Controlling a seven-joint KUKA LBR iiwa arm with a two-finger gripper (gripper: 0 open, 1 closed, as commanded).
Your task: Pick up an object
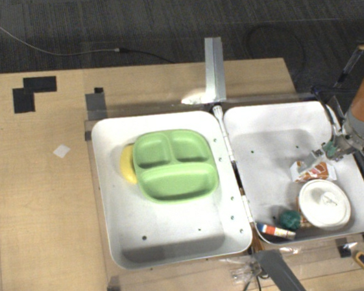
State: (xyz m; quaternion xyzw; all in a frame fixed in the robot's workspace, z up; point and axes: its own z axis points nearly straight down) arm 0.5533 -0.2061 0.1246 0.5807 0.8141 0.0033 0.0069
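Gripper (331, 149) at right bin's (258, 126) right edge — jaw state unreadable — just above packet (313, 171) (white bowl (324, 203) beside); green tray (173, 165) in left bin (120, 201).

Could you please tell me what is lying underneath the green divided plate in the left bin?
A yellow object pokes out from under the green divided plate's left edge. The plate covers most of it, so what it is cannot be told.
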